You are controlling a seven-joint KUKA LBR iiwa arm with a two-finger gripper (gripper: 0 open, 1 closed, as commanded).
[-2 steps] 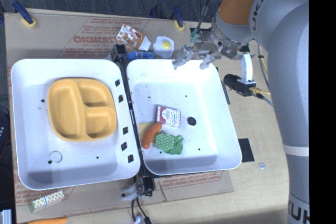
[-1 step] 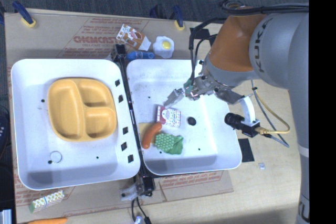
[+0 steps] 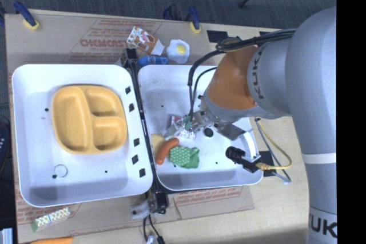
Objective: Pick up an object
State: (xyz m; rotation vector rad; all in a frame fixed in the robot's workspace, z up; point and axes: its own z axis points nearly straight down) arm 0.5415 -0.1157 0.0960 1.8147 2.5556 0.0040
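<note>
On the desk (image 3: 274,203) my arm hangs low in the right bin (image 3: 150,80), the jaws (image 3: 191,123) beside the sausage (image 3: 166,148); whether they grip anything I cannot tell, nothing looks lifted yet

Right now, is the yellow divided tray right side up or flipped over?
Right side up: the yellow divided tray lies flat in the left bin, its three compartments facing upward.
</note>
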